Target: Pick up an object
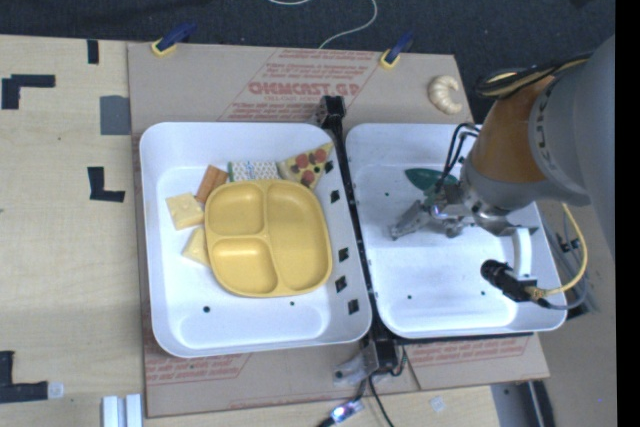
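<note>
The end effector was low inside the right bin, its fingers spread apart and pinching nothing. A small green object lay just beside the wrist, in the same bin.

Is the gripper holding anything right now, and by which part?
Cannot be told: the gripper is low in the right white bin beside a small dark green object, nothing visibly between its fingers.

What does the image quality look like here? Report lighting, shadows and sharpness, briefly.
Camera view: even, soft overhead light, no harsh glare on the white bins; only a faint shadow along the yellow divided plate; the picture is slightly soft overall, so the small items behind the plate are hard to identify; the gripper area is blurred, its fingers unreadable.
</note>
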You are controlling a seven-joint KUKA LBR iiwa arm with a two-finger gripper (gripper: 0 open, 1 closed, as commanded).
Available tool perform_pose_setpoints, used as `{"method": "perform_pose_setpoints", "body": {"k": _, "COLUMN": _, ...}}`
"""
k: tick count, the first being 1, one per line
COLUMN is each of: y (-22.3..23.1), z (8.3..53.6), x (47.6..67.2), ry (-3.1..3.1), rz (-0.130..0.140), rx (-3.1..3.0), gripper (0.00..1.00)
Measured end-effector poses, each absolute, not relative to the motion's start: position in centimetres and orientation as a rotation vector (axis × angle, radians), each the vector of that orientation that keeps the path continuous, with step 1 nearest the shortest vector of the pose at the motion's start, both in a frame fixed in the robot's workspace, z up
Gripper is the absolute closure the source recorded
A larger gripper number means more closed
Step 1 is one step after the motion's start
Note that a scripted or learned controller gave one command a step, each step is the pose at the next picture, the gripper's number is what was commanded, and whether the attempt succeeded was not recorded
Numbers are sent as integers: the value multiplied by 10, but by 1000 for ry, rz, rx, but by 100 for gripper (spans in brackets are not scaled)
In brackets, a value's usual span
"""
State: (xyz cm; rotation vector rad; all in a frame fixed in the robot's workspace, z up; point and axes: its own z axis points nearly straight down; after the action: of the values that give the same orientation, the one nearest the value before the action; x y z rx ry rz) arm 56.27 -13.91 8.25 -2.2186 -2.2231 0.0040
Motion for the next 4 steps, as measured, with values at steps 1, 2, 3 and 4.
{"method": "perform_pose_setpoints", "body": {"k": 1, "y": -139, "z": 96, "x": 564, "ry": -2224, "rz": 1, "rx": -2219, "gripper": 100}}
{"method": "perform_pose_setpoints", "body": {"k": 2, "y": -138, "z": 150, "x": 554, "ry": -2223, "rz": -3, "rx": -2222, "gripper": 100}}
{"method": "perform_pose_setpoints", "body": {"k": 3, "y": -133, "z": 204, "x": 565, "ry": -2227, "rz": -5, "rx": -2221, "gripper": 100}}
{"method": "perform_pose_setpoints", "body": {"k": 4, "y": -132, "z": 225, "x": 566, "ry": -2224, "rz": -2, "rx": -2219, "gripper": 100}}
